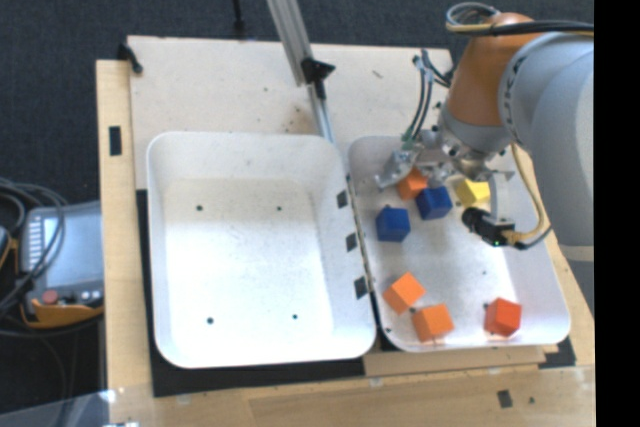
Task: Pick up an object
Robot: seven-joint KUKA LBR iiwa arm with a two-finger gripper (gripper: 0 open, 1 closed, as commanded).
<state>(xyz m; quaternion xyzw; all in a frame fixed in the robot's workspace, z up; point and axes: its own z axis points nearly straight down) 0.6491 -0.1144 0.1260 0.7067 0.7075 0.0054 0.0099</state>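
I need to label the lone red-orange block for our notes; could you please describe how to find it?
Look in the right bin, at its near right corner. The red-orange block sits there alone, right of two lighter orange blocks, which are paler and closer together.

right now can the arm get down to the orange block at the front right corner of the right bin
Probably yes. That orange block lies alone near the right bin front rim, apart from the other two orange blocks, with nothing over it. The nearby wall could crowd the fingers.
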